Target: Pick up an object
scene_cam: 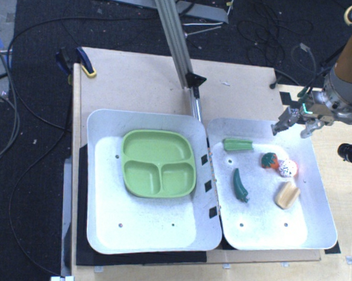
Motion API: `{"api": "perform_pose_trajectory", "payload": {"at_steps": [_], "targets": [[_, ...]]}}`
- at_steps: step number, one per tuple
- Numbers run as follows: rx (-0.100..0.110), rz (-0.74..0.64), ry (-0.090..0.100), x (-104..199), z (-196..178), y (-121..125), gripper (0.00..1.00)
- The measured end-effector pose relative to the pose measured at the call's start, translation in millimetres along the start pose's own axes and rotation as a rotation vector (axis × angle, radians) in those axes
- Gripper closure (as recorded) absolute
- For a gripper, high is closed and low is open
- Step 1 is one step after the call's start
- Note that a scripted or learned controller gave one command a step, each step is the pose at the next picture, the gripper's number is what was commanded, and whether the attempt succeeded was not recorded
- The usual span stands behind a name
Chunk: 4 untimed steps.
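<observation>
The right bin [259,233] holds several small objects: a light green piece [237,145] near its far edge, a dark green pickle-shaped piece [240,186] in the middle, a small orange-and-green toy [269,160], a white speckled ball [287,168] beside it, and a tan block [286,195]. My gripper [296,126] hangs above the bin's far right corner, up and to the right of the toys. Its two dark fingers [281,127] stand apart with nothing between them.
The left bin [104,222] carries a green divided plate [160,164]. A slanted metal pole [174,34] rises behind the bins where they meet. Cables lie on the dark floor around the bench. A blue-and-yellow clamp [85,64] sits at the bench's far left corner.
</observation>
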<state>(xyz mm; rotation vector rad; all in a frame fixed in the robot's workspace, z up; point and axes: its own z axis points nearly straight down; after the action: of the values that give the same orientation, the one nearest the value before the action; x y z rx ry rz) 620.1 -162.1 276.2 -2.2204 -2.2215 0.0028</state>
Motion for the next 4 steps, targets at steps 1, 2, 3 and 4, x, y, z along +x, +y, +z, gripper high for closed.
{"api": "perform_pose_trajectory", "payload": {"at_steps": [1,2,3,4], "targets": [[-0.002,0.0,0.0,0.0,-1.1,0.5,0.0],[0.002,0.0,0.0,0.4,43.4,5.7,0.0],[0.002,-0.002,0.001,6.4,88.8,8.5,0.0],[0.003,0.001,0.001,6.4,132.6,4.6,0.0]]}}
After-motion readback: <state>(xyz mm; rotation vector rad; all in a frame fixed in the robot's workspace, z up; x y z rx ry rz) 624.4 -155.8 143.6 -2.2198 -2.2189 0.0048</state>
